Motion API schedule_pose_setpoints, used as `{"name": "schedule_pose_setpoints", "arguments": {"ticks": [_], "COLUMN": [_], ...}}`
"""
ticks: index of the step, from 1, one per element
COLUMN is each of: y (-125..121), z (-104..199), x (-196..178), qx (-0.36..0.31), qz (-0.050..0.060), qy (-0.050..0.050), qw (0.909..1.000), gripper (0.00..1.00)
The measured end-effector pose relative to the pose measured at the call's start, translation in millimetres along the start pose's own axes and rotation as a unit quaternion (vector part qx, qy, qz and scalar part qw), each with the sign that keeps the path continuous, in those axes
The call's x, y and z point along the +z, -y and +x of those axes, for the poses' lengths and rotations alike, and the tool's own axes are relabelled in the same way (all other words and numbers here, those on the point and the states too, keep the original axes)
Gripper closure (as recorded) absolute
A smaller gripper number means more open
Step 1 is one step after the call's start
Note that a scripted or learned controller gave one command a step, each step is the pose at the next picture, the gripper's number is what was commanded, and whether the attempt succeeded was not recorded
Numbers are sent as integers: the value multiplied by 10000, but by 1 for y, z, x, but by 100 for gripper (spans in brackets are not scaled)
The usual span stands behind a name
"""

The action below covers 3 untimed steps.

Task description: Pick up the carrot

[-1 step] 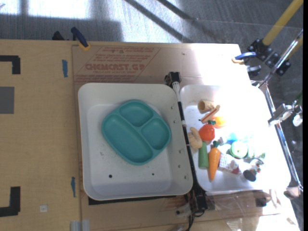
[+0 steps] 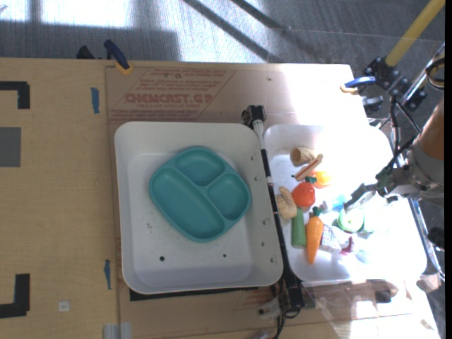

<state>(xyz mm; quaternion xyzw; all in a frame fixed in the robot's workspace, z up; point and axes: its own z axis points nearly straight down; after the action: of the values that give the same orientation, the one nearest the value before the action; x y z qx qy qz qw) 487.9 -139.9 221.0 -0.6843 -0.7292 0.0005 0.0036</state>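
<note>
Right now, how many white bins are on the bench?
2. The left bin holds a teal plate. The right bin holds the carrot and other toy food. Glare washes out the right bin's far side.

A cardboard-covered bench [image 2: 63, 210] lies under bright sunlight, with grey floor [image 2: 282, 20] beyond, striped by shadow.

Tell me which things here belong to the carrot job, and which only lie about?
For the job:
- orange tapered carrot
- robot's claw
- right shallow white bin

Lying about:
- teal divided plastic plate
- left shallow white bin
- red round tomato
- green vegetable
</note>
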Motion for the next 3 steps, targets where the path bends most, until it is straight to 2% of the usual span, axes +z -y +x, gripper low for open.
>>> {"name": "schedule_pose_setpoints", "arguments": {"ticks": [1,2,3], "y": [-3,1,-1], "z": [40,38,34], "x": [118,131,119], "qx": [-918,251,269], "qz": [-115,-93,-145], "qy": [58,21,66], "qw": [9957,9996,9995], "gripper": [0,0,100]}}
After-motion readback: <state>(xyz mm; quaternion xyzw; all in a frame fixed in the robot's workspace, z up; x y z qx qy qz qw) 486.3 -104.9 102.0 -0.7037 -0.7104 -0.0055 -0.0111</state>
